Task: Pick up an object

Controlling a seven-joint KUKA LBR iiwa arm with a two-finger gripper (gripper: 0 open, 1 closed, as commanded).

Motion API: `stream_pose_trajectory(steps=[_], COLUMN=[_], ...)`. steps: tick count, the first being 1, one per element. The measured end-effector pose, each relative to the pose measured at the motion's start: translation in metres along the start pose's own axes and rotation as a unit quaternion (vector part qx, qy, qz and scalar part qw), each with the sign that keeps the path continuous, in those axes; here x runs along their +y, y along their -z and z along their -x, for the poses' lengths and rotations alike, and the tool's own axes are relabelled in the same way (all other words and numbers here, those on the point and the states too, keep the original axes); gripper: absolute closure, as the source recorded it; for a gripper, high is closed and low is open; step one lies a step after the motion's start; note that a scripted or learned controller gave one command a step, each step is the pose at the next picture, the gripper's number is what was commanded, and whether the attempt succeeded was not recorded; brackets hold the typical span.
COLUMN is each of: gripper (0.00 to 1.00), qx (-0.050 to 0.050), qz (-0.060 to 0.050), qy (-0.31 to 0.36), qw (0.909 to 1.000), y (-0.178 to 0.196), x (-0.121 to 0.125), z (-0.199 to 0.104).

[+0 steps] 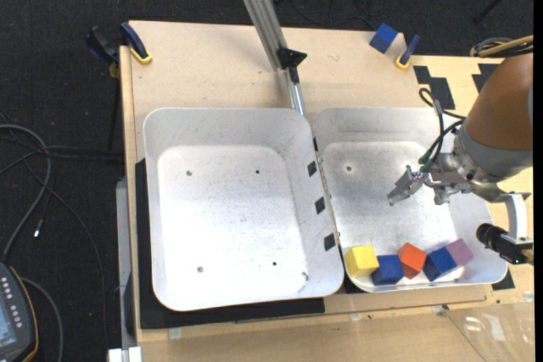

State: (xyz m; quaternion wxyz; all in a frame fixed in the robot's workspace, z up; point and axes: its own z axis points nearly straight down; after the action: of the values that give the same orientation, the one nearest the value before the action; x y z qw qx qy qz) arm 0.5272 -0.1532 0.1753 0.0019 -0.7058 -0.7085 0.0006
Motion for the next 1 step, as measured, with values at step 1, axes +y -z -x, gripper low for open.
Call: stream_pose_trajectory(steps=[1], gripper=[0.00], qx=[-0.003], qz=[0.004], qy=[-0.003], qw=[1.0000], y=[0.0606], x=[-0.0352], z=[0.0191])
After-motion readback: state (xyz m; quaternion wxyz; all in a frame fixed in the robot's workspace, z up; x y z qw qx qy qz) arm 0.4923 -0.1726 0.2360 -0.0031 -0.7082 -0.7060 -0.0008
